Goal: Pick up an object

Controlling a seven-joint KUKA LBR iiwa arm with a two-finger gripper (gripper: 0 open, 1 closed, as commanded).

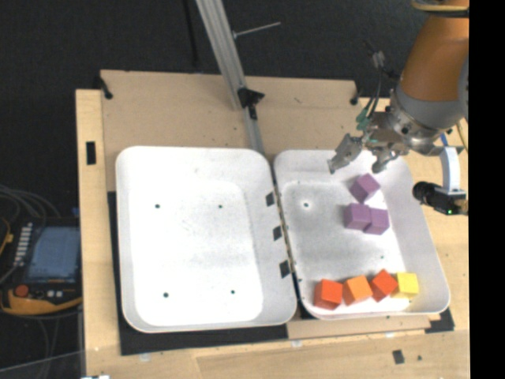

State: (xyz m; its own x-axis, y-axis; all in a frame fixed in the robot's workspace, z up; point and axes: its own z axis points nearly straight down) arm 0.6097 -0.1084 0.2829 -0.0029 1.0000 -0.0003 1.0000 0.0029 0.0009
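Small purple cube [364,187] sits in the right white shallow bin [422,235], upper part, tilted. Two more purple cubes [366,218] just below it, touching each other. Along the bin's near edge a row: three orange cubes [356,289], then a yellow cube [408,283] at the right end. Hand [362,161] hovers just above the top purple cube, fingers spread wide, nothing between them. Left white shallow bin [197,235] alongside. Both on the wooden table [91,212].
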